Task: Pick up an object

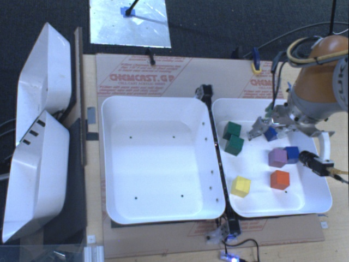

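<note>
The right bin (311, 203) holds several blocks: two green ones (233, 137) side by side at its left, a purple one (277, 157) touching a blue one (293, 154), an orange one (280, 179) and a yellow one (240, 186) toward the front. My gripper (264, 129) hangs over the back middle of this bin, below the orange-banded wrist (322, 64). A small blue block (271, 135) shows right at the gripper's tip, partly hidden by it. Whether that block is held is unclear.
The left bin (125, 201) sits beside the right one, with a black divider (216, 146) between them. A black part with a cable (316, 164) juts over the right bin's right rim. Two spare white bins (38, 146) lean at far left.
</note>
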You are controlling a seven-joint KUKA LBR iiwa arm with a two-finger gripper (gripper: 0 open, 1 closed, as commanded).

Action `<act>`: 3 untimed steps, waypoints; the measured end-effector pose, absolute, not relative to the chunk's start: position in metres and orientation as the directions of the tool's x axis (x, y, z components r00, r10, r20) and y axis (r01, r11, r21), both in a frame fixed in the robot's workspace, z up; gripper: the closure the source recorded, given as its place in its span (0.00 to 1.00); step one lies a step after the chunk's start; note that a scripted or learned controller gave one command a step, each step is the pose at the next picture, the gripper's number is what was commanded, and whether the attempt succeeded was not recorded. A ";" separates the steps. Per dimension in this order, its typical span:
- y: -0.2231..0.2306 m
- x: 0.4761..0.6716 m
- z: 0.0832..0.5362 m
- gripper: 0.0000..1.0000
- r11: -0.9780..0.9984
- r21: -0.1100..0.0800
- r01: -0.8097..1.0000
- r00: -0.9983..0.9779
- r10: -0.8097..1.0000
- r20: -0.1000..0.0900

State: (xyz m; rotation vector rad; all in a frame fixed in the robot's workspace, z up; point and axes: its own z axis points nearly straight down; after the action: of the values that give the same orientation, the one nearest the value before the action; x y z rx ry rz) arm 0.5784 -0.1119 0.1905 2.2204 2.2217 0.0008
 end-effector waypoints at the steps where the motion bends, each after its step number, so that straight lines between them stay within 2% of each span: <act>1: -0.025 0.557 0.186 0.00 0.007 0.000 1.000 -0.007 1.000 0.002; 2: -0.029 0.557 0.187 0.00 0.000 0.001 1.000 0.000 1.000 0.000; 3: 0.031 0.521 0.186 0.00 0.005 0.000 1.000 -0.005 1.000 0.001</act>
State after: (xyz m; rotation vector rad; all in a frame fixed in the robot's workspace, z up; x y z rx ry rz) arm 0.5209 0.0309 0.1865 2.2162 2.2279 0.0019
